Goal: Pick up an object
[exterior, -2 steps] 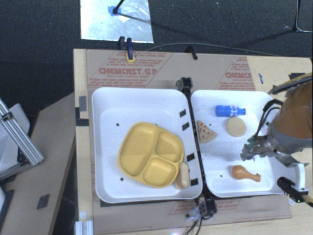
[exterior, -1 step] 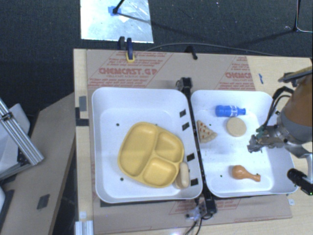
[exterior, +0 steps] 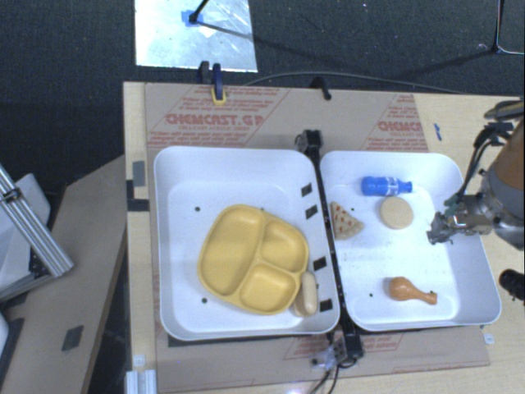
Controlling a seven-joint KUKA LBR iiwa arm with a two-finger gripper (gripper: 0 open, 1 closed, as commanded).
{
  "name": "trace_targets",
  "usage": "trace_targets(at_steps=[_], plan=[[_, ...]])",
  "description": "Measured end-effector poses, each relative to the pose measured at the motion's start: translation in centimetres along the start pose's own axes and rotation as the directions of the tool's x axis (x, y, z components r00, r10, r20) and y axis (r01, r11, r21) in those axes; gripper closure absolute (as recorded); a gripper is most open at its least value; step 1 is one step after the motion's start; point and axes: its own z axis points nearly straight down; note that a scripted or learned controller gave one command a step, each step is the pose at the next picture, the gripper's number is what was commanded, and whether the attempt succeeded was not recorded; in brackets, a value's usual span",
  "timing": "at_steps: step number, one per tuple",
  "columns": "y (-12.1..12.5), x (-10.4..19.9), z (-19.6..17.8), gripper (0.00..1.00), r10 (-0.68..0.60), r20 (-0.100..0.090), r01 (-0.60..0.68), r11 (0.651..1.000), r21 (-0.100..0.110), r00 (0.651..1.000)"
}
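The right white bin (exterior: 467, 294) holds a blue bottle (exterior: 385, 186) lying on its side, a round tan cookie (exterior: 397, 213), a pizza slice (exterior: 344, 221) and a brown chicken drumstick (exterior: 410, 290). My gripper (exterior: 447, 224) hangs over the right part of this bin, right of the cookie and above the drumstick. Nothing shows between its fingers. The arm reaches in from the right edge.
The left white bin (exterior: 180, 220) carries a yellow divided tray (exterior: 246, 257) and a pale bread roll (exterior: 308, 294) at the tray's lower right corner. A black divider (exterior: 321, 220) runs between the bins. Cardboard lies under both.
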Motion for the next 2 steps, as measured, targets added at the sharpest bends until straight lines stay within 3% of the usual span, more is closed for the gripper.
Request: trace_targets(at_steps=[2], plan=[[3.5,9.3,0.8,1.00,-0.005,-0.003,0.005,1.000,0.006,1.000]])
